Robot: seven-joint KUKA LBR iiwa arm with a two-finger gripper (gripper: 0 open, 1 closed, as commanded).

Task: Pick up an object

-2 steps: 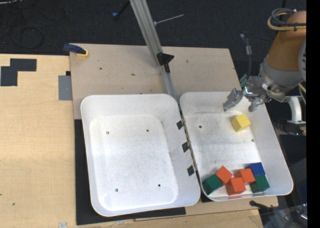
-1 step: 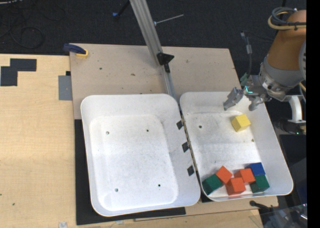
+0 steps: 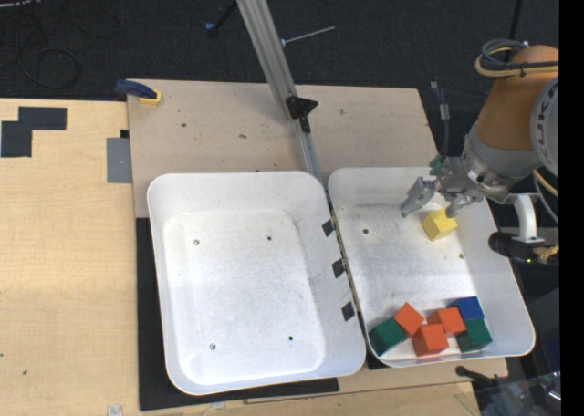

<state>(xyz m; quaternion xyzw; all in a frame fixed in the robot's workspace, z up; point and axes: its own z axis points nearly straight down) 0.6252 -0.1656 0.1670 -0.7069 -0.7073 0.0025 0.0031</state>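
The end effector (image 3: 436,197) is seen low over the right bin (image 3: 388,250), near that bin's far right corner, with the grey arm (image 3: 511,131) reaching in from the bench's right edge. Its two fingers are spread apart and nothing is held between them. A yellow block (image 3: 440,223) lies on the bin floor just beside the fingers, on their near side; contact cannot be confirmed, but the block is not enclosed. A cluster of blocks is packed at the bin's near right corner: two green (image 3: 387,335), three orange (image 3: 430,338), one blue (image 3: 469,308), well apart from the end effector. The left bin (image 3: 182,213) is passed over. The step in hand is judged to be the approach to a grasp, with the yellow block as the likely target; no pick is made yet. For the next move, the fingers need to be shifted toward the bin's near edge so the block is straddled, then lowered, closed and lifted. A graze of the block is a risk.
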